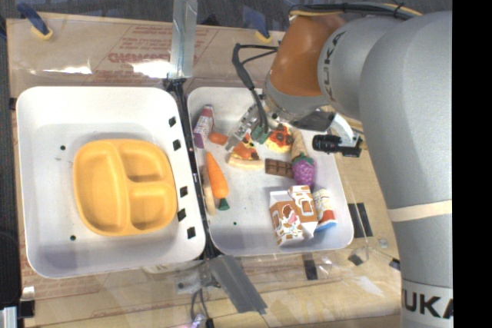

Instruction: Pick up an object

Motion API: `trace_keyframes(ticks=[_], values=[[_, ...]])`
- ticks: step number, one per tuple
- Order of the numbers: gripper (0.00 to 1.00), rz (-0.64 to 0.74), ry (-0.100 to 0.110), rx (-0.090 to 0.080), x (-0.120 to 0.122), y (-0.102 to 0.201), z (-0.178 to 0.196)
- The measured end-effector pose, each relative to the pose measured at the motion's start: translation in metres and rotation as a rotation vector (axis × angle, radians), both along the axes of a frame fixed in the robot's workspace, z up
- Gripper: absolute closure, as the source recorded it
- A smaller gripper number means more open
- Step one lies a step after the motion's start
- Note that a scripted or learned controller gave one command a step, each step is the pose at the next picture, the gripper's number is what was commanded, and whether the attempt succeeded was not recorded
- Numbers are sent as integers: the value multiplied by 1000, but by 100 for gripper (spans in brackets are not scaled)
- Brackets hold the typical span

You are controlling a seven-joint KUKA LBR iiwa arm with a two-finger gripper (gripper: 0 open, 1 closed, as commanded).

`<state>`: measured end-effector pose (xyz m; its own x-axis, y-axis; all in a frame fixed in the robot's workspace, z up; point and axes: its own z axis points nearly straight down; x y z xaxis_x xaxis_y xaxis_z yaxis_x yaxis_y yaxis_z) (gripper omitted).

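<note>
My gripper (244, 127) reaches down into the upper middle of the right bin (254, 234), under the orange wrist band. It hangs just over the toy pizza slice (244, 154) and beside a small orange piece (219, 139). Whether it touches either is unclear. Close to it lie a purple-and-red bottle (203, 125), a red-and-green toy food item (278, 137) and a brown chocolate bar (279, 167). Farther down are a carrot (217, 179), purple grapes (304, 170), a brown-and-white carton (291, 216) and a small red-and-blue can (324, 210).
The left bin (46, 111) holds a yellow divided plate (123, 185). A tan stick (207, 190) lies along the right bin's left wall beside the carrot. The grey arm covers the right bin's upper right corner and the bench to its right.
</note>
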<state>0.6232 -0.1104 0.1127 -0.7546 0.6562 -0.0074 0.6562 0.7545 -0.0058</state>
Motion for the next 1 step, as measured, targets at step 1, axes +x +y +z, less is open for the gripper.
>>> trace_keyframes(ticks=[1], values=[[100, 79, -11, 8, 15, 51, 128]])
